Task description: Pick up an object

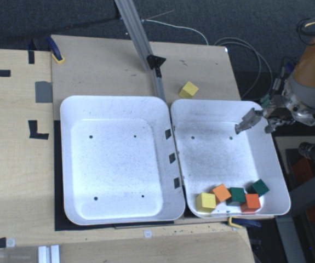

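Down in the near corner of the right bin sit the candidates: a yellow block, an orange block, two green blocks and a red-orange block, all jammed together and touching. One more yellow cube is out on the bench, just behind the bins. The hand hangs over the right bin's far right side, well apart from the pile, fingers spread and holding nothing. My guess at the risk: the blocks are so tightly packed against the wall that fingers could land on top of neighbours and just shove them instead of gripping one.
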`<state>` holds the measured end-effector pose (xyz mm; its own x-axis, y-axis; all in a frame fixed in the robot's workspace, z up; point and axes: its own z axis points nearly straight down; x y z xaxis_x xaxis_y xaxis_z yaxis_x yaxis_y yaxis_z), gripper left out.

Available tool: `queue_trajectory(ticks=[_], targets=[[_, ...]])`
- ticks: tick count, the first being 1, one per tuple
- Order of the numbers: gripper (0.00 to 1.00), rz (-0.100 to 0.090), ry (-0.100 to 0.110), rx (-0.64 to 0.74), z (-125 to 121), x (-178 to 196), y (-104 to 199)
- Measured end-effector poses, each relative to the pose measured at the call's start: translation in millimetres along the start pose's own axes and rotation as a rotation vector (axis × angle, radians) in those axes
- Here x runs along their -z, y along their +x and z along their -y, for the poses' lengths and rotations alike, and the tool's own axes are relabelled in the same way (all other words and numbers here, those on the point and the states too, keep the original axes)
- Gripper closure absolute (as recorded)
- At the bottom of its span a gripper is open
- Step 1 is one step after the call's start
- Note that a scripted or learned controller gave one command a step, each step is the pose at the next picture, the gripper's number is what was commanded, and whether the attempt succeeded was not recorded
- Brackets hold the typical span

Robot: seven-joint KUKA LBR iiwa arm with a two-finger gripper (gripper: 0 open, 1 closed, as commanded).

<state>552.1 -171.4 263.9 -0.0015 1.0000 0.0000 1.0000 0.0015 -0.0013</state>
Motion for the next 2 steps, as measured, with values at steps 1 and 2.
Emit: queue_trajectory(ticks=[1, 2], targets=[[0.00, -0.001, 0.006, 0.003, -70, -169, 62], [0.00, 0.000, 0.012, 0.000, -127, -172, 67]])
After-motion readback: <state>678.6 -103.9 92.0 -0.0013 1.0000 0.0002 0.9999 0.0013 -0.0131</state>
